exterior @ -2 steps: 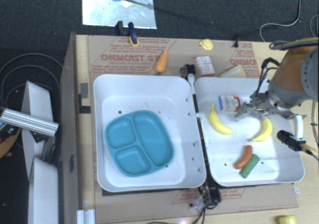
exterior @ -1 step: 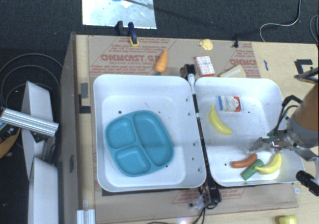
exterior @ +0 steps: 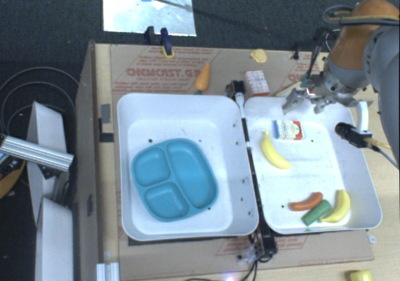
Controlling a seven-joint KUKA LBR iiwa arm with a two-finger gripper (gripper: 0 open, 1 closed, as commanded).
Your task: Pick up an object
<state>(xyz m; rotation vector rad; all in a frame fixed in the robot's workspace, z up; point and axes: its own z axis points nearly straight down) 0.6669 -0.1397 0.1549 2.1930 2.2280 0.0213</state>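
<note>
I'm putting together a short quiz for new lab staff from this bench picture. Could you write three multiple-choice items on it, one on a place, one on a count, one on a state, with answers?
1. Where does the blue sectioned plastic plate lie?
A. In the left white bin
B. In the right white bin
C. On the cardboard sheet behind the bins

2. How many yellow toy bananas are in the right white bin?
A. One
B. Two
C. Four

3. What is the state of the small red and white carton?
A. Gripped and lifted above the bins
B. Lying on the floor of the right bin
C. Standing on the blue plate

Answers:
1 A: the plate rests on the left bin's floor.
2 B: one banana near the bin's middle, another at the near corner.
3 B: it lies flat, apart from the gripper above the bin's far edge.
</note>
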